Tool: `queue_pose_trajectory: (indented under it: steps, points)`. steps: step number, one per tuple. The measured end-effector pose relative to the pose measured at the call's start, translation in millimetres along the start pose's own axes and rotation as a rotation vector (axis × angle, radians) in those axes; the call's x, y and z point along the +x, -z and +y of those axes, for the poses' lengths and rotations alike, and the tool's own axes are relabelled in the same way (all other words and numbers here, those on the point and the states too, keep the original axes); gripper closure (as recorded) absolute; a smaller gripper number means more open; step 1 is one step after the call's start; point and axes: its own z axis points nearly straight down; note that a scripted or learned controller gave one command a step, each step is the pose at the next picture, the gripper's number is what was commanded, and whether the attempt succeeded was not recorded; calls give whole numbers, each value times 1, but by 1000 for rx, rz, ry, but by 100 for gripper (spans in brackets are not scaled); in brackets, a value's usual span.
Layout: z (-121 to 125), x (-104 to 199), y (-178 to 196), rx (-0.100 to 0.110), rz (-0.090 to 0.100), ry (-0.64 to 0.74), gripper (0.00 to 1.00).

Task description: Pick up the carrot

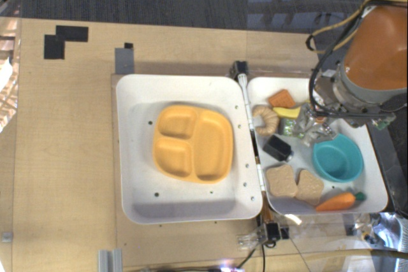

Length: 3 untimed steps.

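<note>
Lying at bin's (pixel 381 200) near edge — carrot (pixel 336 202), gripper (pixel 310 125) apart.

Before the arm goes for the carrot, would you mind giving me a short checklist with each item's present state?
1. Carrot in view, in the right bin at its near edge: ok.
2. Carrot's top uncovered: ok.
3. Gripper over the carrot: not ok; it sits farther back, near the banana.
4. Room beside the carrot: not ok; bread slice touches it, teal bowl close.
5. Finger opening: cannot tell.
</note>
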Motion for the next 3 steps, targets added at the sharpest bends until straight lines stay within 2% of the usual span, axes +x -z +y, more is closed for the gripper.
queue_pose_trajectory:
  steps: [1, 2, 3]
  points:
    - [50, -36, 6, -7, 12, -179, 100]
    - [-2, -3, -74, -13, 23, -65, 100]
    - [-64, -18, -167, -11, 18, 12, 100]
